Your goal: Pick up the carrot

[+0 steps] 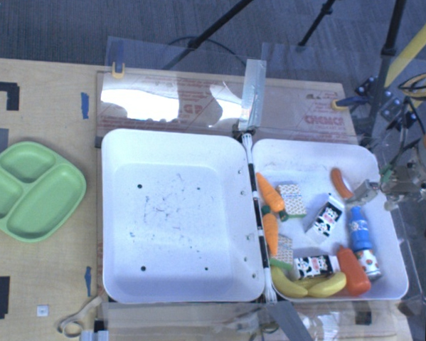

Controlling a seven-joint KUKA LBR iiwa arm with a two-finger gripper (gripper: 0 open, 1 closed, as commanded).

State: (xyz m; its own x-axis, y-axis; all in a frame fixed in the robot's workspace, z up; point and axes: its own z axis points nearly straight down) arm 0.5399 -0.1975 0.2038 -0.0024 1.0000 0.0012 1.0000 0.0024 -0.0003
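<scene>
Wooden desk [50, 279] carries two white bins; green divided plate [30, 190] sits off to the left. Carrot [269, 193] lies in the right bin [392, 282] against its left wall, a second orange carrot [270, 235] just below it. Tool [372, 189] at the bin's right rim near the sausage [340, 183]; can't tell its opening.

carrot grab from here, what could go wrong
Two carrots lie end to end against the right bin's left wall, so a finger may strike the wall. A small carton touches the upper one and may get nudged or pinched. The gripper sits across the bin, with a sausage beside it.
</scene>
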